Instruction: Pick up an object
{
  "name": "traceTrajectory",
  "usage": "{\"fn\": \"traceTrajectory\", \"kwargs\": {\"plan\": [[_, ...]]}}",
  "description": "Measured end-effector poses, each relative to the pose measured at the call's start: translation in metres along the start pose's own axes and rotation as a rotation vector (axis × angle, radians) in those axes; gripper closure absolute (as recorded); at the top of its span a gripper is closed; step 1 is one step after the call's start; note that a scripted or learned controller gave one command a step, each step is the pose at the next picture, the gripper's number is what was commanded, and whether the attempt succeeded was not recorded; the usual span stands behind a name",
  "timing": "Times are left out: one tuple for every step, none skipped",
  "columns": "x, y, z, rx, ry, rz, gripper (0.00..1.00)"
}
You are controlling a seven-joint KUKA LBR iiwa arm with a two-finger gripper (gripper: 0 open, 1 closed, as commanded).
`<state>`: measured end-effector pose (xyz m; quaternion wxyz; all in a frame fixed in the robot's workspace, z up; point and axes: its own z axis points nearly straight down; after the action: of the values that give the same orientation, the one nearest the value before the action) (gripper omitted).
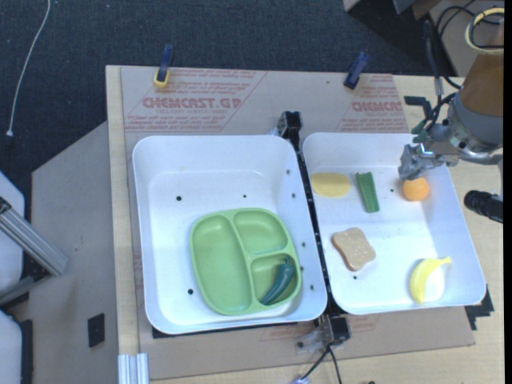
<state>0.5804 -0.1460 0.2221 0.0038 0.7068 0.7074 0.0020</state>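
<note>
The small orange ball-like piece (415,190) lies in the upper right of the right bin (448,238), close to that bin's far wall, and the gripper (412,165) sits directly over it, its tips touching or almost touching the top of the piece; whether the jaws are spread or closed cannot be told from this angle, and nothing shows the piece clasped between them. It looks like a toy fruit, so probably light and fairly stiff, with a smooth rounded skin that could squirt sideways if pinched off-centre; the safest hold would be across its widest part, fingers low on either side. Left of it, well apart, a green stick-shaped piece (368,192) lies lengthwise, and beyond that a flat yellow oval piece (330,185). Lower in the same bin are a tan bread-slice shape (354,248) and a yellow banana-like toy (427,279), both clear of the gripper. The left bin (160,214) holds a green divided plate (236,254) with a dark green pepper-like piece (279,282) in its lower right compartment. Both bins rest on a worktop (128,134) covered by printed board.
</note>
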Motion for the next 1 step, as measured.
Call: {"fn": "traceTrajectory", "kwargs": {"plan": [[0.0002,-0.0001,0.0147,0.011,0.003,0.001,1.00]]}}
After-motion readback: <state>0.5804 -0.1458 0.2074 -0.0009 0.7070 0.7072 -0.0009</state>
